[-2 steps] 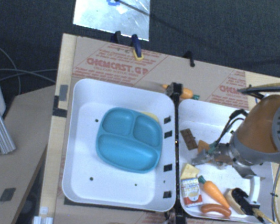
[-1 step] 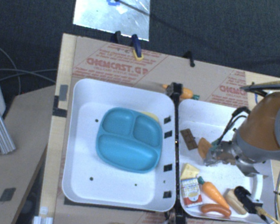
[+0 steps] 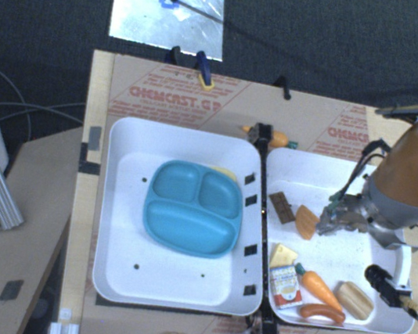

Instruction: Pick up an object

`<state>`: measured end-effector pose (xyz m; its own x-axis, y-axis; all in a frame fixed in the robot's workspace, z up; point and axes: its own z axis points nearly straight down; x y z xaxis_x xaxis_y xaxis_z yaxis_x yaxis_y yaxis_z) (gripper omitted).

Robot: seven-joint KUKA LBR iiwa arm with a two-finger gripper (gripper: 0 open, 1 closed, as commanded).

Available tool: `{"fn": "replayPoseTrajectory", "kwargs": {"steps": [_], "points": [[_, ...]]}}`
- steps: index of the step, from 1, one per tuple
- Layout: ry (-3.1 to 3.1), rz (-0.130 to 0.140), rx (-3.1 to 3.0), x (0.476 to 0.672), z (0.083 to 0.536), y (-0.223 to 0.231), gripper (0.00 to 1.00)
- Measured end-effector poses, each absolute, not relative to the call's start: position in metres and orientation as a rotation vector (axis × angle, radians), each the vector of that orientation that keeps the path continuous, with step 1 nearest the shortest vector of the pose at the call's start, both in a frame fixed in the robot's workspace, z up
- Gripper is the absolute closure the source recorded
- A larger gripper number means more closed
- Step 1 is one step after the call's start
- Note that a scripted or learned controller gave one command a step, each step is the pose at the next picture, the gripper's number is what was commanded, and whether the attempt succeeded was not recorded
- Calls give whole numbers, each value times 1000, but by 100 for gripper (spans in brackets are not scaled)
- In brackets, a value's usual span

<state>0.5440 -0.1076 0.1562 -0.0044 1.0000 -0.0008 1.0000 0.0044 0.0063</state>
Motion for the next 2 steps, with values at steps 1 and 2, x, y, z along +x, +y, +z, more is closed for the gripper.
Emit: {"fn": "replayPoseTrajectory", "kwargs": {"steps": [1, 2], "points": [[2223, 7, 2212, 545, 217, -99, 100], [2225, 3, 2216, 546, 225, -99, 100]]}}
